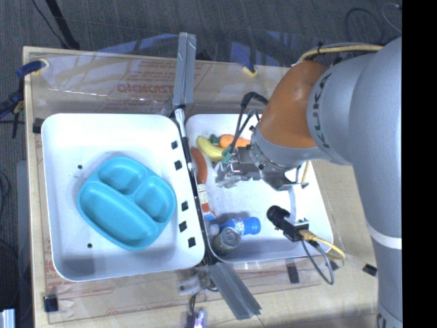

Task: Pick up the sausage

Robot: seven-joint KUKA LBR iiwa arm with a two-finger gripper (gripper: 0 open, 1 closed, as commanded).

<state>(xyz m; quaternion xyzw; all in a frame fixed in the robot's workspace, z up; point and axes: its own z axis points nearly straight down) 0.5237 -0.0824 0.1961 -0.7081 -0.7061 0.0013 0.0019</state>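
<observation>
The bench carries 2 white bins side by side. The left bin (61, 203) holds a blue plate (128, 200) with 3 compartments, lying in the middle left of the frame. The right bin (321, 210) holds the food items. The sausage (199, 165), a reddish-brown piece, lies along the left wall of the right bin, just right of the divider between the 2 bins, near the center of the frame. Just above and to the right of it is a yellow banana (209, 147), and beside that an orange carrot (231, 141), partly covered by the arm. At the bottom of the right bin lies a blue bottle (235, 228) on its side. The arm (328, 115) comes in from the right and its gripper (232, 172) hangs over the right bin, just to the right of the sausage. I cannot tell the state of the gripper, because the metal parts are small and mixed together in this view. Nothing is seen between them. I judge that the task is only at the approach step: the sausage lies in the bin, so grasping and lifting are left to do.
</observation>
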